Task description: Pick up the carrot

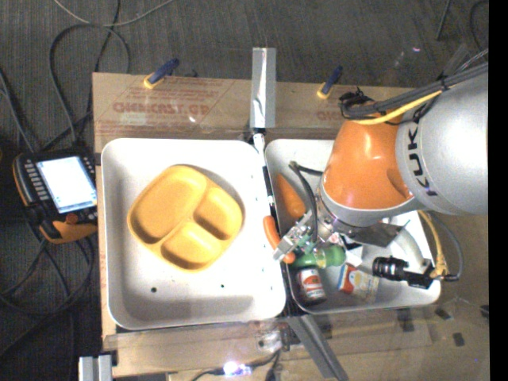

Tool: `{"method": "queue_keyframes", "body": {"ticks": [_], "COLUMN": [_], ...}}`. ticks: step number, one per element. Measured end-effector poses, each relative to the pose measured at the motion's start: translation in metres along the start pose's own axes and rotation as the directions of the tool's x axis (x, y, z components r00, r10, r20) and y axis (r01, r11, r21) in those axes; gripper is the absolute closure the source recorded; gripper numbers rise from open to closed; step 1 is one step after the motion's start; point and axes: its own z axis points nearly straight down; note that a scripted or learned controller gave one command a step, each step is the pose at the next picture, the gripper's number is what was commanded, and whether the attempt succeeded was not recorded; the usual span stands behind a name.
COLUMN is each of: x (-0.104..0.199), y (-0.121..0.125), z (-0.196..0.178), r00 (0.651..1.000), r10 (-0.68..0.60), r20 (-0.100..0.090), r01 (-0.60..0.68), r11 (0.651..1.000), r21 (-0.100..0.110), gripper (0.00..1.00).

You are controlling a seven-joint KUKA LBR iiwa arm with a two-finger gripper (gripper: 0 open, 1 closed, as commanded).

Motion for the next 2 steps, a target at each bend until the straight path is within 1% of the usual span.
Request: {"method": "queue_keyframes", "body": {"ticks": [1,2], "x": [-0.043,0.000], "y": [-0.033,0.000], "z": [-0.052,0.006], "r00": [1.000,0.941], "r10": [0.019,-0.339], "r20": [0.003,0.001], "r01": [-0.019,0.339], "r11": [1.000,0.941], "r21": [-0.001,-0.001], "gripper": [1.00,1.00]}}
